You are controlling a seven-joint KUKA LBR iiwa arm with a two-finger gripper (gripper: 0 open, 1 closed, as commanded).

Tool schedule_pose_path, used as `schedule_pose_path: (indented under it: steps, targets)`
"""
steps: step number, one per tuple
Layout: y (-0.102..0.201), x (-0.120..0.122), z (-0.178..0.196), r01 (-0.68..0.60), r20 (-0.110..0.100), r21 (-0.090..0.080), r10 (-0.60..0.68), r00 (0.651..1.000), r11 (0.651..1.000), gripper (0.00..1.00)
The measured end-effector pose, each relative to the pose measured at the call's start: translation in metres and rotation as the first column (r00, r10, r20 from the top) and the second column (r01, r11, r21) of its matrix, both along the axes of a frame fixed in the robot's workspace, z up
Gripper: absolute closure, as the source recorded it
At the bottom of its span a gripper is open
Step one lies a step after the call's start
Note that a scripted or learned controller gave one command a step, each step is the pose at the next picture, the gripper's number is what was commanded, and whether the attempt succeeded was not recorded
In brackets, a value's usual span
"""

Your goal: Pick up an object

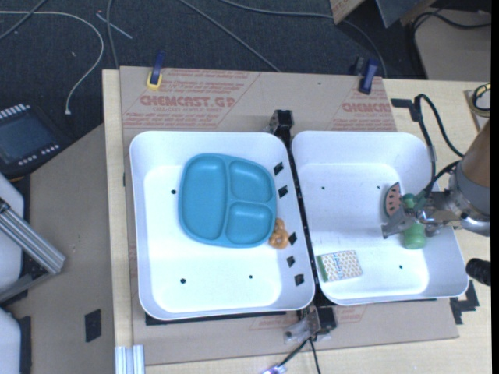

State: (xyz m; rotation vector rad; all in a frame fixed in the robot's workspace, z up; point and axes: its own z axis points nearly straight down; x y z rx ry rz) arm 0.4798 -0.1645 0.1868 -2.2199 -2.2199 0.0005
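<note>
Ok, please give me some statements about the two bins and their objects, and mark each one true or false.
1. The blue divided plate lies in the left bin. True.
2. The small orange item sits in the right bin. False: it is in the left bin, at the plate's lower right edge.
3. The patterned packet lies in the right bin near its front edge. True.
4. The pincer is over the left bin. False: it is over the right bin, by a green object.

Smooth white plastic bins (156, 209), a matt blue plastic divided plate (226, 199), brown paper-covered board (195, 100) beneath.
</note>
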Motion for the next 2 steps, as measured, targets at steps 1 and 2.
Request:
schedule_pose_path:
  steps: [1, 2]
  targets:
    - [-0.004, 0.008, -0.055, 0.000, -0.005, 0.002, 0.000, 1.000, 1.000, 0.00]
    - [-0.003, 0.008, -0.105, 0.001, -0.003, 0.002, -0.001, 1.000, 1.000, 0.00]
